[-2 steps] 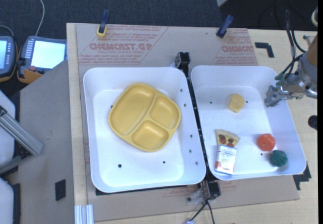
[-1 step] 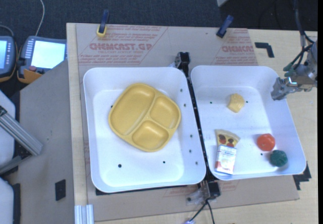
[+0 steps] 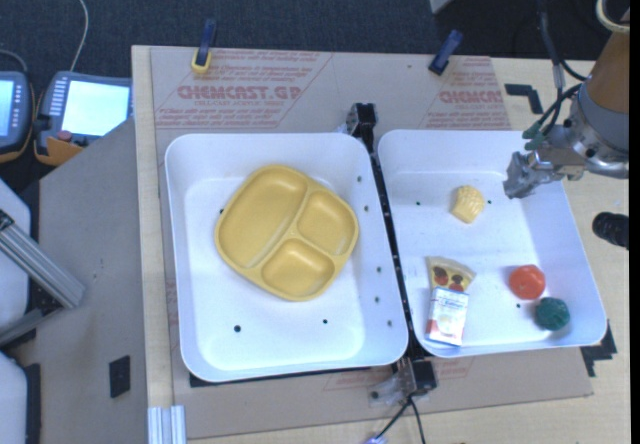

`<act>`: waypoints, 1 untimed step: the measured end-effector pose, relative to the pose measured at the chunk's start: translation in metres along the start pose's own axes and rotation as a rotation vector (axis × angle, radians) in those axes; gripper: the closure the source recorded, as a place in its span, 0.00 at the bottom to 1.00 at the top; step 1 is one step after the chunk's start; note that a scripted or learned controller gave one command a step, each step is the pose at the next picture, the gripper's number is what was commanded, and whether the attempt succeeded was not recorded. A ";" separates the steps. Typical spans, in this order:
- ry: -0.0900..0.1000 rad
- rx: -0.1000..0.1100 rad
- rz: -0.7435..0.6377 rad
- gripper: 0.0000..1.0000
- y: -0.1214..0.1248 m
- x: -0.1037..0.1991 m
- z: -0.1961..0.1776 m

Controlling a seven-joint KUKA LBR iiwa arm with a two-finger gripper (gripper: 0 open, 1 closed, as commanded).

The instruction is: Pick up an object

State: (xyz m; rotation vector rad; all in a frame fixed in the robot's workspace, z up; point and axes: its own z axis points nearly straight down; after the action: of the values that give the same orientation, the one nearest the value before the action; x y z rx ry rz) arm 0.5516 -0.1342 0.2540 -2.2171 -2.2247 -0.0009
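Where gripper point(image 3: 520, 177) hovers — corn point(image 3: 467, 203) nearby, unheld

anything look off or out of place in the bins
Nothing stands out. The yellow divided plate lies flat in the left bin, turned at an angle. In the right bin, the corn piece, pizza slice, white packet, tomato and green piece lie apart, unspilled.

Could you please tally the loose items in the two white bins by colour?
Yellow: 2, the divided plate in the left bin and the small corn-like piece in the right bin
Red: 1, the round piece
Green: 1, the round piece
Multicoloured: 1, the flat packet
Total: 5
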 end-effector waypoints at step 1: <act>0.001 0.002 -0.001 1.00 0.001 0.055 0.016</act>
State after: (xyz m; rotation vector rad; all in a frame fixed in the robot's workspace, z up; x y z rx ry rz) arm 0.5526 -0.0793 0.2380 -2.2137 -2.2245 0.0005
